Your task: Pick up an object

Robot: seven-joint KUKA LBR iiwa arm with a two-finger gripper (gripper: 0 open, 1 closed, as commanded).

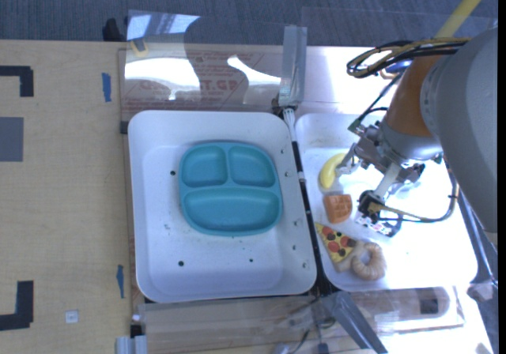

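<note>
**Four toy foods in the right bin, gripper low beside the yellow one**

Four small toy foods lie along the left side of the right bin: a yellow piece at the top, an orange chunk just below it, then a pizza slice and a pale ring-shaped pastry touching it. The gripper hangs low just beside the yellow piece, on the arm that reaches in from the right. Whether it is wide or narrow cannot be told, and nothing is seen held in it. The left bin holds a blue divided plate. Both bins sit on the counter.
</note>
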